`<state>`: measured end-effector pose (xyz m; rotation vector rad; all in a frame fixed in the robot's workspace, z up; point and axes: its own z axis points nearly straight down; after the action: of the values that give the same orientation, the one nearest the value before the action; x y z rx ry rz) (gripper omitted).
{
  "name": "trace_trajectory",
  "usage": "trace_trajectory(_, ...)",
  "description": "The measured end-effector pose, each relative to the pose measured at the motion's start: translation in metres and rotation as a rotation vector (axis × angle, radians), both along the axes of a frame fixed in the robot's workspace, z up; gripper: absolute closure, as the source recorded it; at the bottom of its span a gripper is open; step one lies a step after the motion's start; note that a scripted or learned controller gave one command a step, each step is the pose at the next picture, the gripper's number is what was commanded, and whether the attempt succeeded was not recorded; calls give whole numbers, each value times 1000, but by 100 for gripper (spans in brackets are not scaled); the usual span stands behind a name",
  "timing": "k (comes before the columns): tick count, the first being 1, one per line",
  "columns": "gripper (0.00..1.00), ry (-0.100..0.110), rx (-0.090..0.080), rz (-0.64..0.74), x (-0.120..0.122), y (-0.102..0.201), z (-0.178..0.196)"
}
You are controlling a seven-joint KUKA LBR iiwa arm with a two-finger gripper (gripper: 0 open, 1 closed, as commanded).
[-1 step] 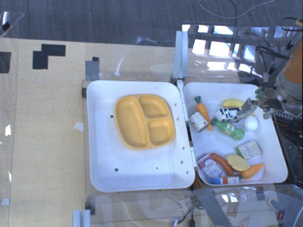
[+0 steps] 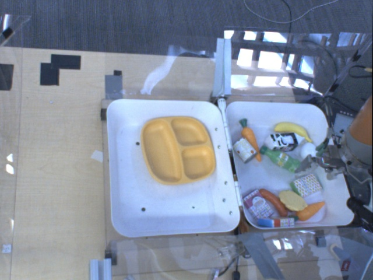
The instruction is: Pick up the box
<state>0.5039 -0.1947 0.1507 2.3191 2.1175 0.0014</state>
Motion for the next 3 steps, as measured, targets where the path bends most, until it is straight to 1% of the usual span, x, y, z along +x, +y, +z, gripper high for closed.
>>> trace_trajectory(1,0,-3,-1,9,5,-6,-56)
trace_trajectory(2,100,-9,-3,11,7,-6,-44)
trace_trajectory(3,0,-8,-2,11,7,-6,-44)
